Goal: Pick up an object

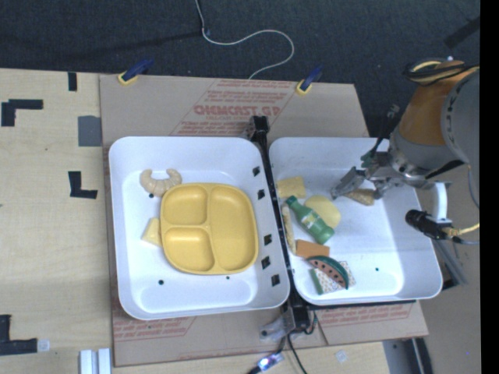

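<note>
At right of centre, in the right white bin [390, 287], the grey two-finger gripper [352, 184] hangs with fingers spread and holds nothing. Just left lies a green plastic bottle [309, 218]: probably light, rigid, slick; grasp across its body.

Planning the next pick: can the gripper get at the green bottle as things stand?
Probably yes. The gripper hangs over the right bin, and the green bottle lies uncovered on top of the pile, nothing above it.
</note>
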